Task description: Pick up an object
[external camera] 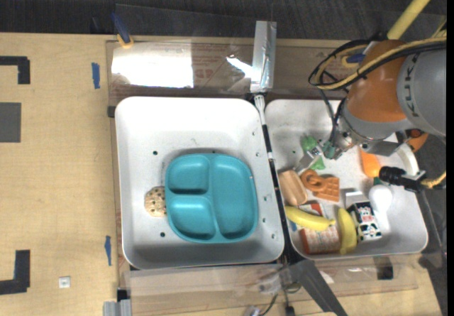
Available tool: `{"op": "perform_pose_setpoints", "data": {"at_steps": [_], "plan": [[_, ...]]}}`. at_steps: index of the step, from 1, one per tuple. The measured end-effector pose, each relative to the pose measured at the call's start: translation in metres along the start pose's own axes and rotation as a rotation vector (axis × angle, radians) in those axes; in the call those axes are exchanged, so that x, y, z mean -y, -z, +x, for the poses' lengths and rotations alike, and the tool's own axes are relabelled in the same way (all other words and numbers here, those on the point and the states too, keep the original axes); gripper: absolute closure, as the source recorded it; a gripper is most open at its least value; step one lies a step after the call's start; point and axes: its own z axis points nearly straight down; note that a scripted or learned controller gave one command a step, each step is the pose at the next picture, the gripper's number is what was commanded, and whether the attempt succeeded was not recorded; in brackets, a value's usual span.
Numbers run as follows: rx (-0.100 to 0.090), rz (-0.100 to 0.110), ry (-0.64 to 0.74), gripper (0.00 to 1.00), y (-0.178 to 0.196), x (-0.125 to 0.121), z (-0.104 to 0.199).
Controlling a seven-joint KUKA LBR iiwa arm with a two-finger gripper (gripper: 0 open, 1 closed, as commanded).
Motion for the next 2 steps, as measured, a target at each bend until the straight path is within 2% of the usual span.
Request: {"op": "perform_pose_setpoints", "data": {"at_steps": [1,2], "plan": [[0.0,-0.004,-0.002,1.0,0.01,-0.002,0.0],[-0.006,-0.001,0.056,1.0,0.1,-0.019,0.077]]}}
